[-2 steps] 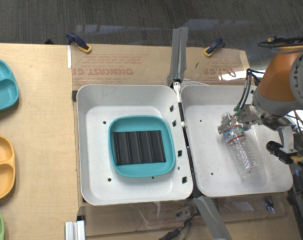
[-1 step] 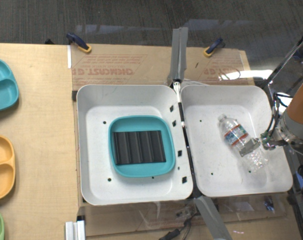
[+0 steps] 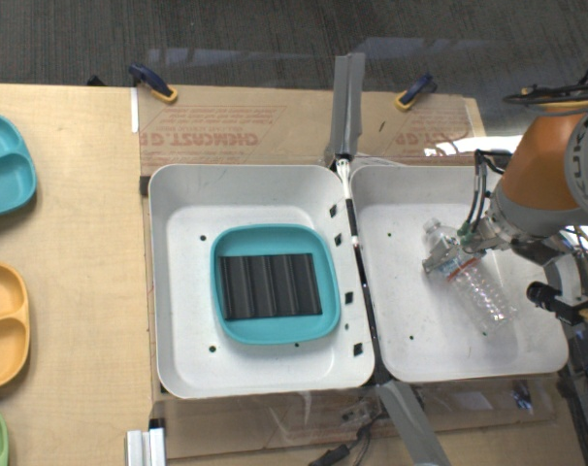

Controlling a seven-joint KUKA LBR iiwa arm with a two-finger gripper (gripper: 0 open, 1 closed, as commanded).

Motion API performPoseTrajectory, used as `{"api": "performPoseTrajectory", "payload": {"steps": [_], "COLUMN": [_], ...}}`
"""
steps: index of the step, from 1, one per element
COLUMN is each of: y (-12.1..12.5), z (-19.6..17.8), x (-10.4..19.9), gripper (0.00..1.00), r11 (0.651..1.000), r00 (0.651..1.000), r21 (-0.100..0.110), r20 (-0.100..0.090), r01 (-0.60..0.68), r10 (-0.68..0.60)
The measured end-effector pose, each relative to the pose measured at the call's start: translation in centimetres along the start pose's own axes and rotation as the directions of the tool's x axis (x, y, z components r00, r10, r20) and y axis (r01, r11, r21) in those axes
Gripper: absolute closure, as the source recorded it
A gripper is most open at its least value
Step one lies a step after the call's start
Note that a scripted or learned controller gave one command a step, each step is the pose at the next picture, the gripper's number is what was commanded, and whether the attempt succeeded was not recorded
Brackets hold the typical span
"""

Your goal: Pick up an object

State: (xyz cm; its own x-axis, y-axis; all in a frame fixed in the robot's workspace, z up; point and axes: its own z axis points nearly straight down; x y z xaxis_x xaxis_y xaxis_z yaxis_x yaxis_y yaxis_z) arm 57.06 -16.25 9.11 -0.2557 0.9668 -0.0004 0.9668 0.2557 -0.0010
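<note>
Nearest the camera, along the bench's front edge, some metal framing and cables showed below two white bins. The left bin (image 3: 178,357) held a teal tray (image 3: 275,284) with a dark ribbed insert, sitting roughly in the middle. The right bin (image 3: 410,348) held a clear plastic bottle (image 3: 478,289), lying on its side toward the bin's right half. The gripper (image 3: 447,258) was low over the bottle's upper end, touching or just beside it; whether it was open, closed or gripping could not be told. Farther back, cardboard (image 3: 236,129) was fixed to the bench with two clamps (image 3: 153,83).
</note>
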Motion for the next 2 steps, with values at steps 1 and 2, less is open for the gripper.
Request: {"api": "performPoseTrajectory", "payload": {"steps": [1,2], "y": [0.0,7.3], "z": [-0.9,-10.1], "x": [-0.1,7.0], "gripper": [1.00,1.00], "r11": [1.000,0.992], "r00": [1.000,0.992], "r21": [-0.001,-0.001], "r20": [0.001,0.001], "r01": [-0.001,-0.123], "r10": [0.001,0.123]}}
